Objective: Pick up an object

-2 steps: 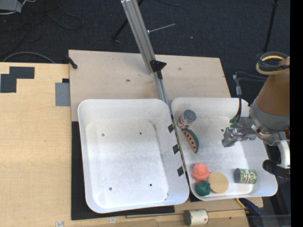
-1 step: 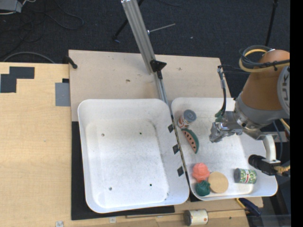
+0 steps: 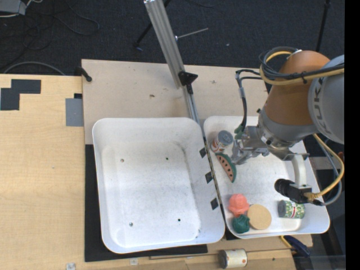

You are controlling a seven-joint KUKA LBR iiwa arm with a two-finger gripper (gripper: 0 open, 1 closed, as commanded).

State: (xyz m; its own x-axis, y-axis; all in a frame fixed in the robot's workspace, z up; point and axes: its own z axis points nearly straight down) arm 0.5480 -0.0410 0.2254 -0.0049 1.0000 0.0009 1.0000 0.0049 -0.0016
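The gripper (image 3: 243, 151) hangs low over the right bin (image 3: 315, 225); whether it is spread or pressed together cannot be told, since the wrist hides much of it. Just left of it lie a small can (image 3: 221, 140) and a watermelon slice (image 3: 227, 169), green-rinded and red. Below it sit a pink lump (image 3: 238, 203), a green piece (image 3: 241, 224), a tan disc (image 3: 260, 216) and a green can (image 3: 291, 209). Bare bin floor lies right of it.
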